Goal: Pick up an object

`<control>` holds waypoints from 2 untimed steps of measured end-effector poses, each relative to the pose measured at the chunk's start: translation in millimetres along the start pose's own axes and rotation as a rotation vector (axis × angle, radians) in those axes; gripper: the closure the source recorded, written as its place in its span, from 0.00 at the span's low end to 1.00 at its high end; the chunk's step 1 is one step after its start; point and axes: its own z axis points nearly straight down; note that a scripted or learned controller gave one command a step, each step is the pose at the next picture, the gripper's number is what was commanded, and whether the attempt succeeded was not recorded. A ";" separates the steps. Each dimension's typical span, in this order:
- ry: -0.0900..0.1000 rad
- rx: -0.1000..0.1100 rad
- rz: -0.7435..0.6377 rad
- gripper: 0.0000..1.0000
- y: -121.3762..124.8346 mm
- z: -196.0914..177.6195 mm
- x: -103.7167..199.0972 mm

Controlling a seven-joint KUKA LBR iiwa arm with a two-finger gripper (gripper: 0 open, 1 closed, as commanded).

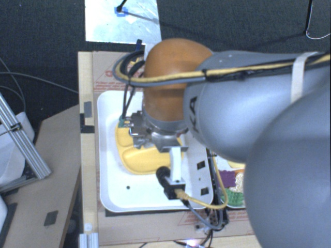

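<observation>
A yellow banana-like object (140, 158) lies in the left white bin (111, 190), partly covered by the arm. My gripper (155, 138) hangs low over that object, at its upper right side. The wrist and its orange band (173, 79) block the view of the tips, and nothing can be seen held. In the right bin, a green and yellow object (235, 182) peeks out from under the arm.
The grey arm covers most of the right bin and the right half of the view. A cable loop (204, 205) hangs near the front edge of the bins. A cardboard sheet (88, 138) lies under the bins; a metal frame (23, 143) stands at left.
</observation>
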 end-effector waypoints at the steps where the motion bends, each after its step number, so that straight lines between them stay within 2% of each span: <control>1: -0.002 -0.003 0.002 1.00 31.6 -140.4 1.3; 2: -0.001 -0.004 0.001 1.00 44.9 -285.7 2.2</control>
